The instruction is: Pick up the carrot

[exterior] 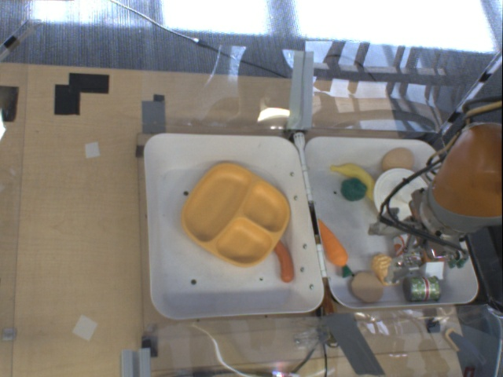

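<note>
The carrot (333,245) is orange with a dark green stub at its lower end. It lies slanted in the right bin (339,292), close against that bin's left wall. My gripper (406,259) hangs below the orange-banded wrist over the lower right part of the same bin, well to the right of the carrot and apart from it. It sits above a small yellow item (381,267) and a green can (423,289). Nothing shows that it holds anything.
The left bin (161,289) holds a yellow divided plate (236,214) and a brown sausage (285,262). Around the carrot in the right bin are a banana (346,170), a green vegetable (355,189), a tan egg-shaped item (398,159), a white dish (391,188) and a brown potato (366,287).
</note>
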Controlling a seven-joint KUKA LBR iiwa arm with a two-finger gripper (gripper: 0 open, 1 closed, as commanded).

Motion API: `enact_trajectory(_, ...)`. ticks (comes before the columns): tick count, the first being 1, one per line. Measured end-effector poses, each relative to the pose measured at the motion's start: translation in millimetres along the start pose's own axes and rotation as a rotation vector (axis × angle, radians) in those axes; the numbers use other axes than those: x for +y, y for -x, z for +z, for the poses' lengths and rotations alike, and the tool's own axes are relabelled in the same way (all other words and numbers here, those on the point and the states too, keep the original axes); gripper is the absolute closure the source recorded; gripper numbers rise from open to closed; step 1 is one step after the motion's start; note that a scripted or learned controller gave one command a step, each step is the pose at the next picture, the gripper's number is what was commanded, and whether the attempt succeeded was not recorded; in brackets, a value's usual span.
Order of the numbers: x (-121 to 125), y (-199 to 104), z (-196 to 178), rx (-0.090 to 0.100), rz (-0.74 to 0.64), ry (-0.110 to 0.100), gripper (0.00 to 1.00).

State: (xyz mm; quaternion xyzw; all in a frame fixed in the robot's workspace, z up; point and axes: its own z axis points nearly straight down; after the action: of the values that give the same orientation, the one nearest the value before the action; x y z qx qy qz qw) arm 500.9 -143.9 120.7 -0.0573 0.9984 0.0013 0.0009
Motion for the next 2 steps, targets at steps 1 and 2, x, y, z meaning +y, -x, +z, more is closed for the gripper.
enact_trajectory(1,54.8,8.9,26.7,-0.019,0.009,-0.007,0.0)
enact_trajectory(2,56.1,7.6,26.7,-0.021,0.031,-0.01,0.0)
